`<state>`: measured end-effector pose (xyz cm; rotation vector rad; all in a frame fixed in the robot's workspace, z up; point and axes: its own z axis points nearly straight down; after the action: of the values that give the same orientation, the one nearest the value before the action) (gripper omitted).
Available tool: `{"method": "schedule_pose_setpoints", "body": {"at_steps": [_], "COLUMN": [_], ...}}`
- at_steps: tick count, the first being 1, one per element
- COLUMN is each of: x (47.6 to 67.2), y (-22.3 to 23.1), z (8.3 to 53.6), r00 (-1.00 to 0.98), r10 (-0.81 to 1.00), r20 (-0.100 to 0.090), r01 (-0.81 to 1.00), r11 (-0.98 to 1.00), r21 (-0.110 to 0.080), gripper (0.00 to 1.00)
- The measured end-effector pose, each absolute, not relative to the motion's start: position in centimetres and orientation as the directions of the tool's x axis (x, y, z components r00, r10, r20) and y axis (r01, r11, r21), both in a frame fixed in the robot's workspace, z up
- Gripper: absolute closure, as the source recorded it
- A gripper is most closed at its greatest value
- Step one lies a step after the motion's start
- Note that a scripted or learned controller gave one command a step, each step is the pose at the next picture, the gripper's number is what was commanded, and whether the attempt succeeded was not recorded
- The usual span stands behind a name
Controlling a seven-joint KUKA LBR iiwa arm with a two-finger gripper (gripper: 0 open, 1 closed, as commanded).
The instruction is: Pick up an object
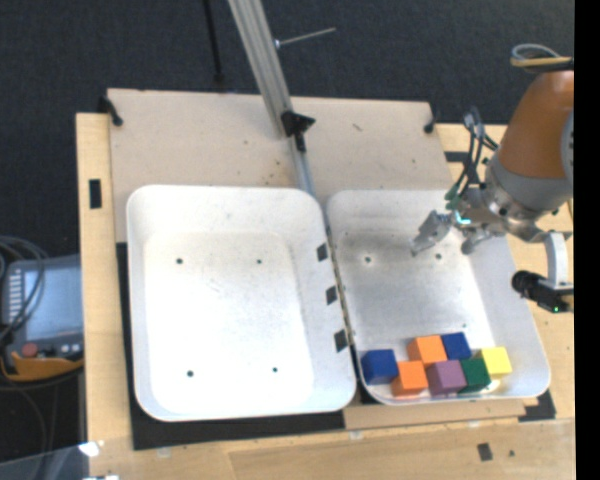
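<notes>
Seven blocks [435, 363] in a cluster running left-right, right bin [400, 268].

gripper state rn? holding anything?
Gripper: open, holding nothing, over the right bin. Blocks sit at the bin's near edge, apart from it.

A single fixed camera is looking down at a slant from well above the tabletop [230, 138], taking in both white bins [230, 298] whole. It is facing the tabletop's far edge, where dark floor is showing, with the arm [535, 138] entering from the right.
</notes>
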<state>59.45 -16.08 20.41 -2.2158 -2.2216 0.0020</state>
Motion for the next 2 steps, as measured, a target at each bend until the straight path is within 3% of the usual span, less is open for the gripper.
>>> {"method": "schedule_pose_setpoints", "body": {"at_steps": [1,2], "x": [59.6,59.5], "y": [-16.1,-17.2], "z": [20.7,15.7], "r00": [-0.003,0.003], "r10": [1.0,1.0], "r20": [0.001,-0.002], "r01": [1.0,1.0], "r11": [0.003,-0.003], "r21": [0.001,-0.004], "gripper": [0.0,0.0]}}
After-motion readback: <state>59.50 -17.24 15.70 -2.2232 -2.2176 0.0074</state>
